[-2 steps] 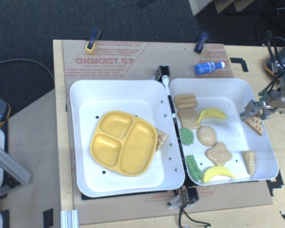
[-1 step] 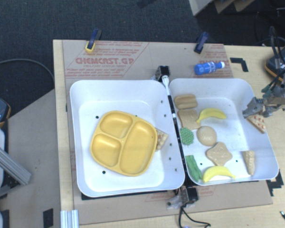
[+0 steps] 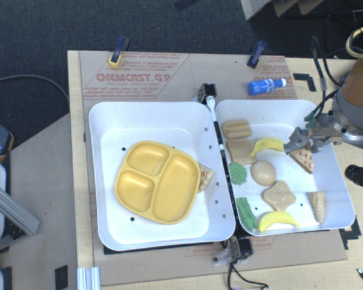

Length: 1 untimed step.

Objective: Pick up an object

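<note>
Hovering grey two-finger gripper (image 3: pixel 299 142) in the right white bin (image 3: pixel 339 180), just right of the curved yellow plastic banana (image 3: pixel 267 145) and above the tan triangular toast wedge (image 3: pixel 302 159). Can't tell how open, nothing visibly held. Better to centre over the wedge before dropping.

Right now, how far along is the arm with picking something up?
Done: the gripper has reached into the right bin, low beside the triangular cracker piece and the upper banana. In hand: nothing visibly between its fingers. Left: grasping and lifting. The toys all lie in the bin, and the yellow divided plate sits in the left bin.
</note>
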Each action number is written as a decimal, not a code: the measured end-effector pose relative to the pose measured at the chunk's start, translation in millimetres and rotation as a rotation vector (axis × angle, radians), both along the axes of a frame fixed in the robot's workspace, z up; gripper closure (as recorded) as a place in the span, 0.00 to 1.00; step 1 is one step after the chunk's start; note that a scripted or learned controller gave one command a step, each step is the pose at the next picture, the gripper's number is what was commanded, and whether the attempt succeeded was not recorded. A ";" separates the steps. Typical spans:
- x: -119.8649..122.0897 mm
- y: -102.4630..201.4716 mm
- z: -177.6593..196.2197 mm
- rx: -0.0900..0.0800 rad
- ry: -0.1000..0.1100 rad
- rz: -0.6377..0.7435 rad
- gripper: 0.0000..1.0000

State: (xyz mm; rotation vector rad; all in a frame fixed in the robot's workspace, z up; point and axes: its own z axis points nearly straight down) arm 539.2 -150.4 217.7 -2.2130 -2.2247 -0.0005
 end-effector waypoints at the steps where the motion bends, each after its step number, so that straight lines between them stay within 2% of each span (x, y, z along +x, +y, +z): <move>1: -7.3 48.7 -5.6 -0.001 0.000 -0.001 1.00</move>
